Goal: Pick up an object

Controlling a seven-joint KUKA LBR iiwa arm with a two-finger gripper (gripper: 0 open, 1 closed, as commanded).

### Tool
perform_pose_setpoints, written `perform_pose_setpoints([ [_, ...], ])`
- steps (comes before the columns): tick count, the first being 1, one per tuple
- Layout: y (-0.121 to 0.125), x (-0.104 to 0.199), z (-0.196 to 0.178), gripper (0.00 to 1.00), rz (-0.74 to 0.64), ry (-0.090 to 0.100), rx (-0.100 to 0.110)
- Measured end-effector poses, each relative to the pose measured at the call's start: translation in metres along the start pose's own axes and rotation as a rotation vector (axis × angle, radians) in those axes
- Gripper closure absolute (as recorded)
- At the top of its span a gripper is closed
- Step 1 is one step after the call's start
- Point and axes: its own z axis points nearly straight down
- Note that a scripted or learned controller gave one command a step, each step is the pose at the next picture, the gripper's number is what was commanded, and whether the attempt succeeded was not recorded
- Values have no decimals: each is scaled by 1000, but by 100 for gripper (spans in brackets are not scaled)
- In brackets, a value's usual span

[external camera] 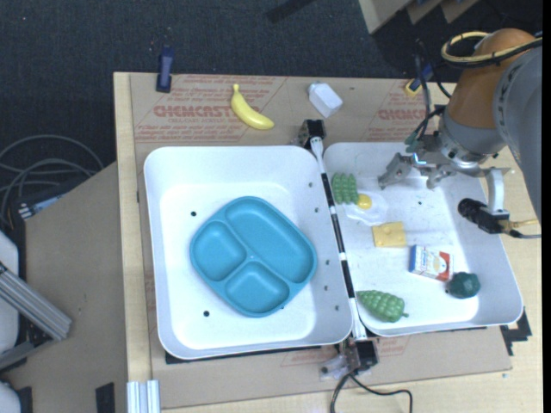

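Observation:
My gripper hangs over the far end of the right bin, its fingers spread open with nothing between them. In that bin, a green studded piece and a small yellow ball lie to the gripper's left. Nearer the front are a yellow block, a small red, white and blue box, a dark green ball and a green bumpy piece.
The left bin holds a blue divided plate. On the bench behind the bins lie a yellow banana, a white block and a small blue item. A black clip sits where the bins meet.

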Motion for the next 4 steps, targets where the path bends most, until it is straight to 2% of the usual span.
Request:
perform_pose_setpoints([
  [1, -54, 24, 26, 0, 2, 2, 4],
  [2, -87, 49, 27, 0, 2, 2, 4],
  [3, -84, 47, 12, 100, 4, -2, -6],
  [4, -86, 48, 15, 0, 3, 0, 0],
])
